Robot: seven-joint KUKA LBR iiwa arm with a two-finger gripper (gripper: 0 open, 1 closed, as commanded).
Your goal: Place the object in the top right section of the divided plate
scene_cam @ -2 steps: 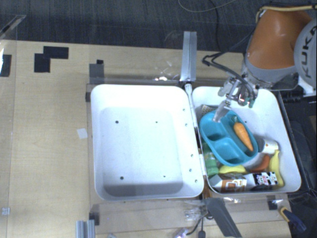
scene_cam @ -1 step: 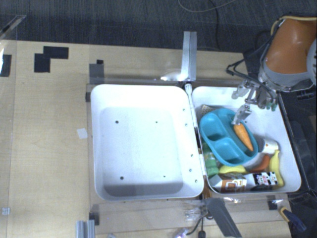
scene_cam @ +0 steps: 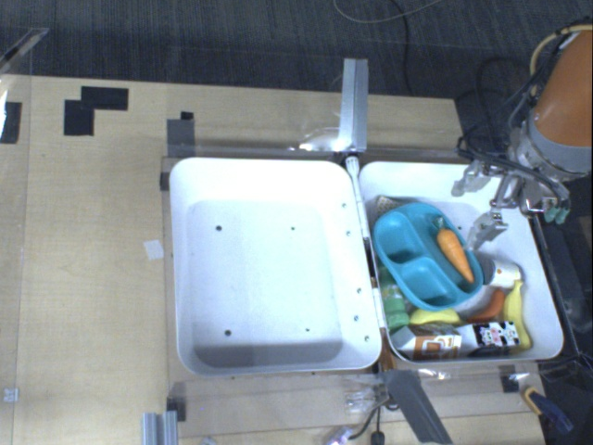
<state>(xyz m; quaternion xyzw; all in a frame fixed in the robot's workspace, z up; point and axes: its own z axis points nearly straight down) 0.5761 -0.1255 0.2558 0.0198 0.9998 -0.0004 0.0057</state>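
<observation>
The gripper (scene_cam: 489, 219) hangs over the right bin (scene_cam: 547, 276), fingers spread and holding nothing. The carrot (scene_cam: 456, 254) lies in the blue divided plate (scene_cam: 408, 248), just beside the gripper.

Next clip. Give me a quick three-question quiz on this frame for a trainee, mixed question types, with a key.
1. True or false: the orange carrot lies on the blue divided plate.
2. Which bin holds the plate? A) the left bin B) the right bin C) neither, it sits on the bench
3. Where is the end effector relative to the plate?

Key:
1. True; it lies in the plate's section on the image's right side.
2. B; the plate shares it with a yellow banana and other small items along the near edge.
3. Just beyond the plate's right rim, over the right bin, beside the carrot.
</observation>
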